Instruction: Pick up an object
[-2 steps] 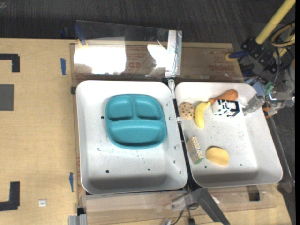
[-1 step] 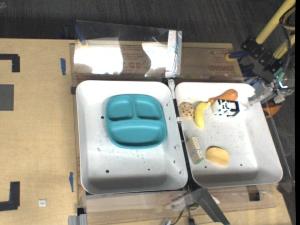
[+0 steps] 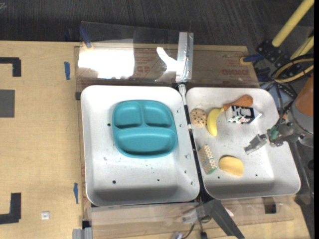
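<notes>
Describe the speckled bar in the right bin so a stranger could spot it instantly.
Start at the right shallow white bin, then look along its left wall. The flat tan speckled bar lies there, just left of the rounded yellow lemon-like piece. It is the one long, thin, sprinkled item; its neighbours are plump and plain yellow.

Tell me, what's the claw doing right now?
Gripper low in right bin, nothing seen in it. Yellow lemon nearest, untouched. Path clear.
</notes>
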You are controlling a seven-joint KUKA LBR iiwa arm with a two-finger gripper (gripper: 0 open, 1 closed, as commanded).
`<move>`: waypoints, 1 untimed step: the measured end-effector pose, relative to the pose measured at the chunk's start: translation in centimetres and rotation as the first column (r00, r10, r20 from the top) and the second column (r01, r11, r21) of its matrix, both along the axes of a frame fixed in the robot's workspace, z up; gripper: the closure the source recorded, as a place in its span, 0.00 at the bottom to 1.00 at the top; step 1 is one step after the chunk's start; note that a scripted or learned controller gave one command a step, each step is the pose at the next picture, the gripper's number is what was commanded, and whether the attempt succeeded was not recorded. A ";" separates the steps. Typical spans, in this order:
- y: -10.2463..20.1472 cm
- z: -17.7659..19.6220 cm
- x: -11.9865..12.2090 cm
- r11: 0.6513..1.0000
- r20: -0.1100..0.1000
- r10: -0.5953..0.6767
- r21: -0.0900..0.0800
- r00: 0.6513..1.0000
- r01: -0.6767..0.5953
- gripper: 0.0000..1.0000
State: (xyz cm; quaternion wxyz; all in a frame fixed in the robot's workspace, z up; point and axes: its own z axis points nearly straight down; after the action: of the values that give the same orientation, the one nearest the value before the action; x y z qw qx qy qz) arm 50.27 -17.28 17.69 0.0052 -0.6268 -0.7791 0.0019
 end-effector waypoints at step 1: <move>6.3 -8.9 4.5 1.000 0.015 0.021 -0.004 1.000 -0.021 0.00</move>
State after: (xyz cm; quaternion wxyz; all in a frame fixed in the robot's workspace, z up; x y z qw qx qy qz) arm 54.79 -11.00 8.77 -0.0019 -0.6186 -0.7857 -0.0014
